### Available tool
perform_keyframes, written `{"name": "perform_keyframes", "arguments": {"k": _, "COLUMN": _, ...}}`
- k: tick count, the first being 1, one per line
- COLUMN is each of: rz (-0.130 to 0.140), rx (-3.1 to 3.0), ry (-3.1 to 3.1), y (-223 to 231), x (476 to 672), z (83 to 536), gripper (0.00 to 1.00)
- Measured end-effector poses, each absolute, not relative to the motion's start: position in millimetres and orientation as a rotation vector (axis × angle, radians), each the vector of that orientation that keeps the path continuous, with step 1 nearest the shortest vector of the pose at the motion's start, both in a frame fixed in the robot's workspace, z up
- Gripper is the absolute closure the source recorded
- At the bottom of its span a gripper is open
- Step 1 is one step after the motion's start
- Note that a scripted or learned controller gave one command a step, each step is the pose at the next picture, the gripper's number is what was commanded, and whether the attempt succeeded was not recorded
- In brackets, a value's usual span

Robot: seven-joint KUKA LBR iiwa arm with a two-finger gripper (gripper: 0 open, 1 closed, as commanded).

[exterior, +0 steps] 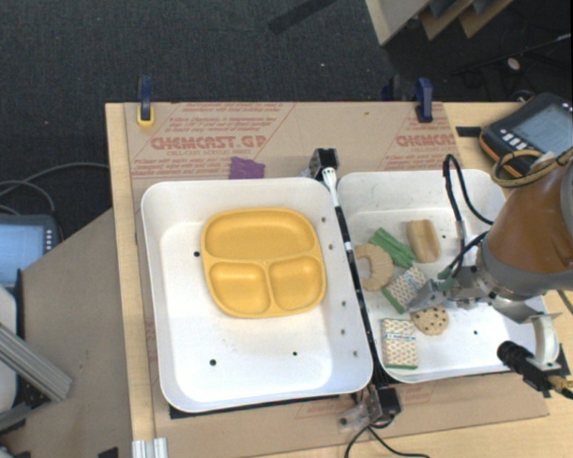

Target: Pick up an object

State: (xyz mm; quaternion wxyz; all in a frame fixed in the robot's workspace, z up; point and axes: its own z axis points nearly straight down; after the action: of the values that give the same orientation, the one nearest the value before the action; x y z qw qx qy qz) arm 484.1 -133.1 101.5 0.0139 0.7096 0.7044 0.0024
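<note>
A: Nearest the lens sits the front edge of the table (275,430), and on it the two white bins. Biggest first: the left bin (186,311) carries a yellow divided plate (264,260), with nothing else in it.

B: And the right bin (478,353)?

A: That one holds the small things. The arm (535,238) reaches in over its right half, orange band above the wrist, and the tool (437,293) hangs low near the bin's middle. Whether it is open or closed cannot be told; the wrist body hides that.

B: So what is it going for?

A: Likely the cluster under its tip: a checkered packet (406,287), and just beside it a brown cookie (430,321). A tan ring (372,266), a green strip (390,245) and a tan block (422,238) lie close behind, and a second checkered packet (399,343) rests near the front wall.

B: Risks?

A: Crowding, mainly. The packet and cookie look close enough to touch, so a descent between them could nudge one aside or pinch an edge only. Both look flat and thin, which gives little to grip; a slip on lifting seems plausible.
</note>
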Motion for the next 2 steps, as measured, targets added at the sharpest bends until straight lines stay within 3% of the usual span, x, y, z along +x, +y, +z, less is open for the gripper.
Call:
{"name": "perform_keyframes", "arguments": {"k": 1, "rz": 0.006, "rx": 2.213, "ry": 2.221, "y": -98, "x": 530.7, "z": 87, "gripper": 0.0}}
{"name": "perform_keyframes", "arguments": {"k": 2, "rz": 0.009, "rx": 2.212, "ry": 2.22, "y": -121, "x": 595.1, "z": 88, "gripper": 0.0}}
